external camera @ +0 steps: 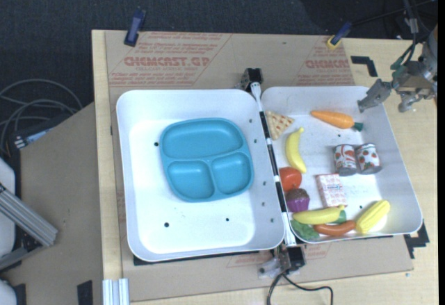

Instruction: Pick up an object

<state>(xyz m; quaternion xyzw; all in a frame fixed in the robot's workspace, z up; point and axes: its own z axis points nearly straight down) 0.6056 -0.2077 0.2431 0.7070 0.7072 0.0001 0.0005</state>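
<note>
At the right edge of the frame the hand (389,92) hangs above the far right corner of the right bin (410,189), its two fingers spread apart with nothing between them. No object has been lifted yet; every candidate lies in that bin.

The carrot (332,118) lies nearest the hand, just below and to its left, with bare bin floor around it. Being tapered and smooth, it would probably roll or squirt out if the fingers closed across its thin end. The two small cans (356,158) touch each other, so a descent there risks straddling both or knocking one over.

The lower right of the frame is riskier. A yellow banana (321,214), a red pepper (335,228), a corn cob (373,216) and a purple fruit (297,199) crowd together against the bin's near wall, and a finger would likely land on a neighbour. The blue tray (206,158) in the left bin (139,158) lies well apart from the hand.
</note>
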